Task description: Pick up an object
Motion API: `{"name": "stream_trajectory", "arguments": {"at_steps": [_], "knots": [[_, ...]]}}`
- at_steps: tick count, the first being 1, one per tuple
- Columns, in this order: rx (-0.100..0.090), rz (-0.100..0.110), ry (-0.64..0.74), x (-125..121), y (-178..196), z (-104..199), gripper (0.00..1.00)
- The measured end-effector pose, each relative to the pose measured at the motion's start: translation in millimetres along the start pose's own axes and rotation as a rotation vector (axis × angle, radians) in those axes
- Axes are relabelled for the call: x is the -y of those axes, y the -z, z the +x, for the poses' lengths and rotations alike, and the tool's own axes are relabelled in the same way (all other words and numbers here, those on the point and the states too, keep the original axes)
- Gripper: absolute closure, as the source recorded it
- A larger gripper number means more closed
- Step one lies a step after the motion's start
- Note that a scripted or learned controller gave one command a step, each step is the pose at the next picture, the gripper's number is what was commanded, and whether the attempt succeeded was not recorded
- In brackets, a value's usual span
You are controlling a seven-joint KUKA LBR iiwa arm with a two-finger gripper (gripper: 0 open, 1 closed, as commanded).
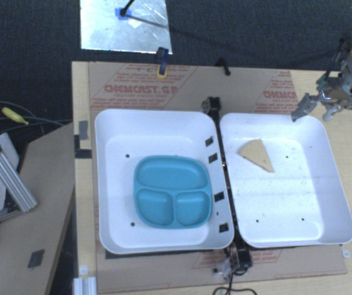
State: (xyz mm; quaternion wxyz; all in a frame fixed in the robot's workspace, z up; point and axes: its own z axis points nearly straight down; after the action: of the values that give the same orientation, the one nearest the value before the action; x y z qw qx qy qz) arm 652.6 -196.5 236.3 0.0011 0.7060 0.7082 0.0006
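Note:
A tan wedge-shaped piece (257, 155), like a slice of bread or cheese, lies flat in the upper left part of the right bin (324, 158). A blue divided plate (172, 191) with three compartments rests in the left bin (117, 140). My gripper (317, 106) hangs at the far right, above the right bin's back right corner, well apart from the wedge. Its two fingers are spread, with nothing between them.
Both bins sit on a brown cardboard sheet (139, 85) over the bench. A shiny foil sheet (127, 17) lies on the dark floor at the back. An aluminium frame (4, 177) stands at the left edge.

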Motion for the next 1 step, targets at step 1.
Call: {"name": "stream_trajectory", "arguments": {"at_steps": [1], "knots": [[-0.003,0.010,-0.004,68.0,-55.9,1.8,0.00]]}}
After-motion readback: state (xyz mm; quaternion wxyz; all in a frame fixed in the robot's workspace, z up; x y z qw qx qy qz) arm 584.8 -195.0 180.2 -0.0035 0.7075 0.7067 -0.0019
